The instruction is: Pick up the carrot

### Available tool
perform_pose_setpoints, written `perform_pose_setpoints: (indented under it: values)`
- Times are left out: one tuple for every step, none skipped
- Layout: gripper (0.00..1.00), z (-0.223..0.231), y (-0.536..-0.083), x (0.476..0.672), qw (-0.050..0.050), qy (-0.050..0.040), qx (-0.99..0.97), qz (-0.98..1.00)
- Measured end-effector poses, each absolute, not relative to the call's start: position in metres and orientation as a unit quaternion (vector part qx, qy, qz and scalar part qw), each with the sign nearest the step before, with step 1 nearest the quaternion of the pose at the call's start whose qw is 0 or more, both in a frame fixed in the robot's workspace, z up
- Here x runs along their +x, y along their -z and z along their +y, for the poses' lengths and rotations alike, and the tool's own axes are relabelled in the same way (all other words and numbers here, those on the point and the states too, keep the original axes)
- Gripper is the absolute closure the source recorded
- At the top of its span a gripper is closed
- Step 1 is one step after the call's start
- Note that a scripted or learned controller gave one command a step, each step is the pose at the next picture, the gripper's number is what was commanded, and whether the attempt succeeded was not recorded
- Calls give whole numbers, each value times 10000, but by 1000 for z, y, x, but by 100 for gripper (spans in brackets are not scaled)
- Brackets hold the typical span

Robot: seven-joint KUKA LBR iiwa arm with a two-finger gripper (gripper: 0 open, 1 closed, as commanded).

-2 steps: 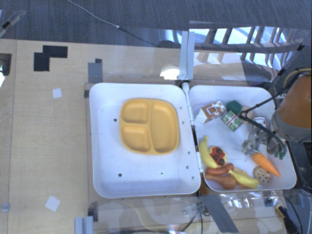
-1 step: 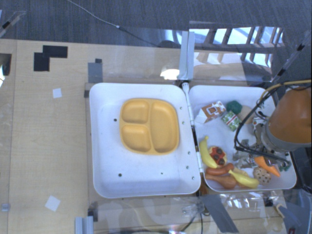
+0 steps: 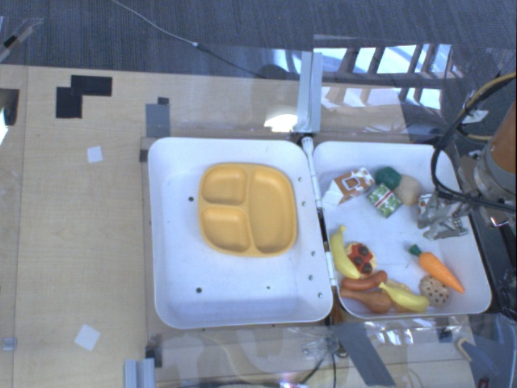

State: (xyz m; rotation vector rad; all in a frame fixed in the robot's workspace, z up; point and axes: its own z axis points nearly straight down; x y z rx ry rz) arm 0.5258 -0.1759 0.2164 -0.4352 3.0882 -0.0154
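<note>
The carrot [image 3: 441,271], orange with a green top, lies in the right bin [image 3: 477,297] near its right wall, pointing toward the front right. My gripper [image 3: 440,218] hovers just behind the carrot, a little to its upper left, with its metal fingers apart and nothing between them. The arm comes in from the right edge above it.
The right bin also holds a cookie [image 3: 435,291] touching the carrot's tip, a banana [image 3: 404,297], sausages [image 3: 365,285], a small pizza slice [image 3: 359,255], a brown box [image 3: 353,184], a green can [image 3: 387,201] and a beige ball [image 3: 409,190]. A yellow divided plate [image 3: 246,208] sits in the left bin [image 3: 174,297].
</note>
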Motion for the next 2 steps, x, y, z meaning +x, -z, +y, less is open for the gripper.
perform_pose_setpoints:
  values:
    - [100,-208,-293,501,85,45,-984,9951]
    - [100,-205,-393,555,85,37,-1855,9826]
